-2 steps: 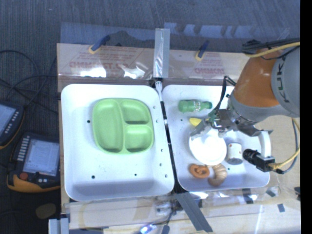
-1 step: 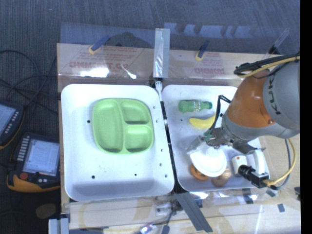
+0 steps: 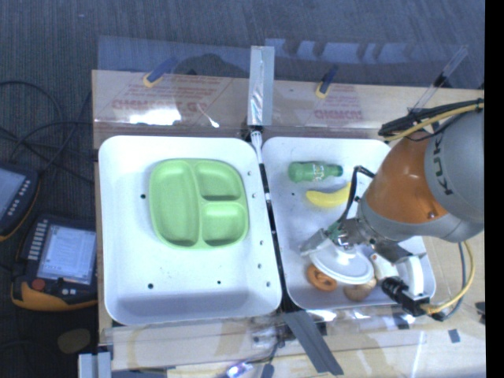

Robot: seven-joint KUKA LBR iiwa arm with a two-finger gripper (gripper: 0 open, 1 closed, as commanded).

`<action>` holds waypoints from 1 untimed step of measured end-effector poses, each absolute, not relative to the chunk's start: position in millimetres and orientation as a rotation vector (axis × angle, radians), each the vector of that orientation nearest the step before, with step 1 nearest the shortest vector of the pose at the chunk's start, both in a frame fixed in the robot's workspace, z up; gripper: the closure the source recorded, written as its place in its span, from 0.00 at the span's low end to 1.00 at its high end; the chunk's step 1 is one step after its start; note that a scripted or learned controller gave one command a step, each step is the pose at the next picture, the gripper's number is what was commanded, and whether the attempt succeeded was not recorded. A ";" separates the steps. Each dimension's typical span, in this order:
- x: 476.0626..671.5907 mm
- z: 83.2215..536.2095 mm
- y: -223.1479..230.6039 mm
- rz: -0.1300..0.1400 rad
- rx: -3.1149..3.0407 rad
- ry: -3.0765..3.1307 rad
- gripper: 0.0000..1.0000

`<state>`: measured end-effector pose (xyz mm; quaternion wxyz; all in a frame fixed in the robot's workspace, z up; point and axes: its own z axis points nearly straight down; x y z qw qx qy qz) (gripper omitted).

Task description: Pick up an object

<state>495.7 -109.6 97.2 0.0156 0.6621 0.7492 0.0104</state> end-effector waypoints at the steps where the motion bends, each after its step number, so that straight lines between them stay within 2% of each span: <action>1: 581.0 93.7 -97.6 0.017 1.960 2.427 0.00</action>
